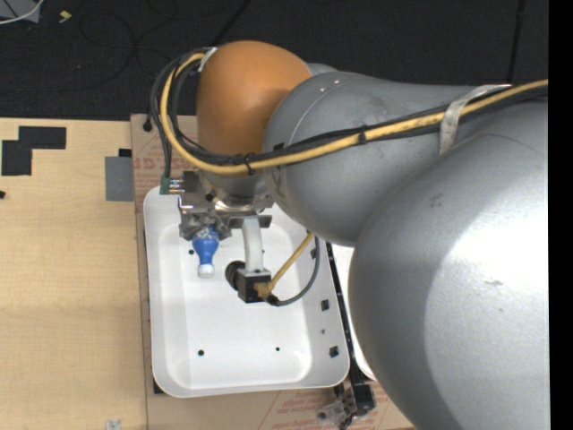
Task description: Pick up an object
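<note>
Blue small plastic piece with a white tip [207,254] lies on the floor of the shallow white plastic bin [233,352], toward ten o'clock from the bin's centre, with its white end pointing to six o'clock. The metal gripper [207,233] sits at the piece's twelve o'clock end; whether the jaws are spread, pressed together or pinching the piece cannot be told. The grey arm [403,177] with its orange band [242,97] covers the bin's three o'clock side

Second bin [356,348] mostly behind arm [430,195]
</note>
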Tool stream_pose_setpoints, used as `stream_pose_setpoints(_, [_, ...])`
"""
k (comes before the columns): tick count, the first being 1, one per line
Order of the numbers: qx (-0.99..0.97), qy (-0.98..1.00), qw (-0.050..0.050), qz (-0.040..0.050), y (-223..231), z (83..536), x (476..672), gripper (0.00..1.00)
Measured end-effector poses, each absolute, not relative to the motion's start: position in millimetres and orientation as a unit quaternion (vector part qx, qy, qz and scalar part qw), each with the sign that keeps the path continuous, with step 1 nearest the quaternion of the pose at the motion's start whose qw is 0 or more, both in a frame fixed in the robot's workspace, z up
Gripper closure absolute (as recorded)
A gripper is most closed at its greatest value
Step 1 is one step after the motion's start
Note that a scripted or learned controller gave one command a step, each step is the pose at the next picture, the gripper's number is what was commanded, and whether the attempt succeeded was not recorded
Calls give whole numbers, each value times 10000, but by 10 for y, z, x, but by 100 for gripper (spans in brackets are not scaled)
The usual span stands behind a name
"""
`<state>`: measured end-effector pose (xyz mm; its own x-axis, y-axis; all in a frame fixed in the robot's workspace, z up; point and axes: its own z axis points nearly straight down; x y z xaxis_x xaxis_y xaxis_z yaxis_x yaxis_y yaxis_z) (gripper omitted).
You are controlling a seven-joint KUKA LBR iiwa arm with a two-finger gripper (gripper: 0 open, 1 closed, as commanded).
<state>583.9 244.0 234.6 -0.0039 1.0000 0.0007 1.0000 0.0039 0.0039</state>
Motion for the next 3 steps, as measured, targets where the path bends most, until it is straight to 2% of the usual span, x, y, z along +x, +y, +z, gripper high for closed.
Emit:
stream_pose_setpoints(1, [7057, 7085, -1, -27, 2426, 1857, 6300, 100])
stream_pose_setpoints(2, [7050, 7092, -4, -22, 2433, 1648, 6434, 100])
stream_pose_setpoints(3, [7048, 7094, -1, -3, 2434, 1948, 6440, 100])
